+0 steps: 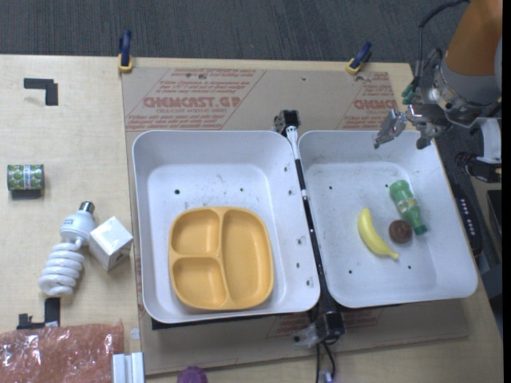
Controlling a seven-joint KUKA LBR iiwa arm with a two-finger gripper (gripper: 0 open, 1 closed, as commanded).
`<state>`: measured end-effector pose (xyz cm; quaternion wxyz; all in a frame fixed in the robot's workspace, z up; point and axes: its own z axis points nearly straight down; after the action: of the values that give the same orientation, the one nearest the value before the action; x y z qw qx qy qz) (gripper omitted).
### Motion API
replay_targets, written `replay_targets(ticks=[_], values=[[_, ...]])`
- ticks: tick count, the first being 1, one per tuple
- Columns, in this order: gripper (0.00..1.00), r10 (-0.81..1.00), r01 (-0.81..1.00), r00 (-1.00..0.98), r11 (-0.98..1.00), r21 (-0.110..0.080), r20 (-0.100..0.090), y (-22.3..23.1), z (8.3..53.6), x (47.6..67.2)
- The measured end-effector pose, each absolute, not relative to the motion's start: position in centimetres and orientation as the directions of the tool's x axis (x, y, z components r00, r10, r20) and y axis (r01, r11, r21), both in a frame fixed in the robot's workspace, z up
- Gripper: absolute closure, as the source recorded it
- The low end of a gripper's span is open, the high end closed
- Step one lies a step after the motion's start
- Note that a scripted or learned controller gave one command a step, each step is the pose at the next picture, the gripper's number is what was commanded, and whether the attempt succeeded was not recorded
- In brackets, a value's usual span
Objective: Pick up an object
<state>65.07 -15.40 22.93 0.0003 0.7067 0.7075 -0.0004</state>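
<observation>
The claw (pixel 407 130) hovered with its fingers spread and nothing between them over the far edge of the right bin (pixel 447 282), so it would do best to descend squarely over the green bottle (pixel 406 205), banana (pixel 374 234) or brown ball (pixel 400 230) lying nearer its front.

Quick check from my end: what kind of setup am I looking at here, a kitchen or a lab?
Most likely a robotics lab bench, not a kitchen: two white bins on clamped cardboard, toy items like a banana and green bottle, and the arm's claw above them.
</observation>
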Motion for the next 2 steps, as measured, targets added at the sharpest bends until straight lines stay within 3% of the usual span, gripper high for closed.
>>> replay_targets(ticks=[1,2], values=[[0.0,1.0,1.0,-0.003,0.003,0.0,0.0,-12.9,9.3,65.9],[0.0,1.0,1.0,0.002,-0.002,0.0,0.0,-11.3,9.2,55.6]])
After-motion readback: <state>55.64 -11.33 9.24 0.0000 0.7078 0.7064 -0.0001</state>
